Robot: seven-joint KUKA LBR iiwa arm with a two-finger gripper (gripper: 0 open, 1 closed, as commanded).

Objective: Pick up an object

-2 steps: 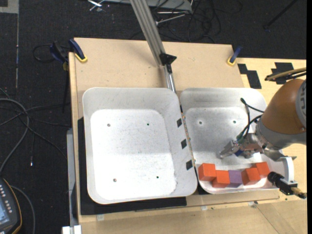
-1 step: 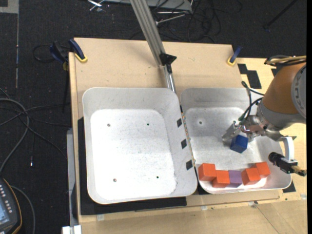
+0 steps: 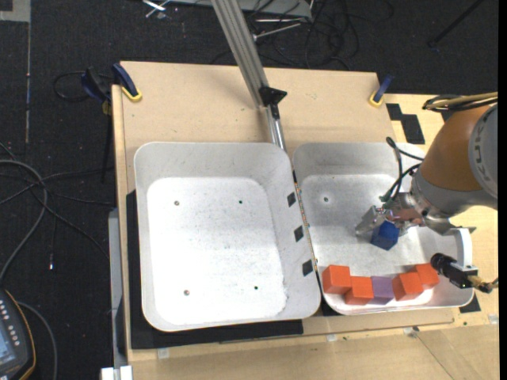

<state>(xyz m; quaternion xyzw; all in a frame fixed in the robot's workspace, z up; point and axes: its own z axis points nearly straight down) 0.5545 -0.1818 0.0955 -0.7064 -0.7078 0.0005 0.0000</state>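
Observation:
My gripper (image 3: pixel 383 222) reaches into the right bin (image 3: pixel 341 172) from the right and hangs low over its middle. A small blue block (image 3: pixel 386 236) sits right at its tip, touching or just under it. I cannot make out whether the block is gripped. A grey piece (image 3: pixel 366 226) juts out to the left of the block. Along the bin's front wall lies a row of orange blocks (image 3: pixel 339 279) with a purple block (image 3: pixel 382 289) among them.
The left bin (image 3: pixel 158 165) stands beside the right one, sharing a raised middle rim. A slanted metal pole (image 3: pixel 242 46) comes down from the top to the bins' back edge. The arm's orange band (image 3: pixel 451 145) hangs over the bench's right side.

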